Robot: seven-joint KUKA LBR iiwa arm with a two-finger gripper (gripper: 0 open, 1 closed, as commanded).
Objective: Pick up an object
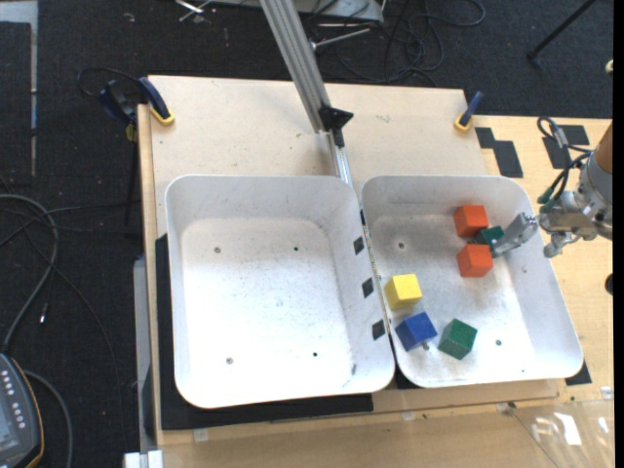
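Blocks sit in my right bin (pixel 546 300), six of them as far as I can count, and I take the bench from the left. First comes the left bin (pixel 195 261), white and shallow, its floor speckled with small dark marks. Its right wall butts against the right bin, and a slanted metal pole (pixel 297 52) comes down from the top of the view to meet the bench just behind that seam. Now the blocks: the yellow block (pixel 404 289) lies nearest the shared wall, and the blue block (pixel 416 330) sits just in front of it, close but apart as far as I can see. Beside the blue one, toward the front, the green block (pixel 457 338) rests tilted on the floor. Further back, one orange block (pixel 471 219) sits near the rear, a second orange block (pixel 475 259) lies in front of it, and a small dark green block (pixel 490 234) is tucked between the two on their right. My pincer (pixel 514 234) reaches in over the right rim, one grey finger slanting down to a tip just beside that dark green block and the nearer orange one. I cannot tell how my pincer is set, and no block shows between its fingers.
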